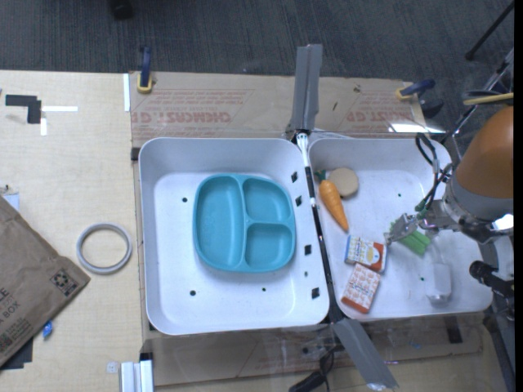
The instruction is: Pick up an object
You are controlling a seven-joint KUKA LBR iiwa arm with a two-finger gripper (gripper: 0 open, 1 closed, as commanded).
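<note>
The right bin holds an orange carrot next to a beige round piece near its back left. Two small red-and-white packets lie toward the front, one above the other. A green object lies in the middle right of this bin. My gripper hangs low over the bin, right beside the green object's left end; whether it touches the object I cannot tell. A pale translucent item rests near the front right corner.
The left bin carries a teal divided plate. A grey divider bar stands behind the bins. On the bench at the left lie a tape ring and a brown cardboard piece. Cables run along the arm.
</note>
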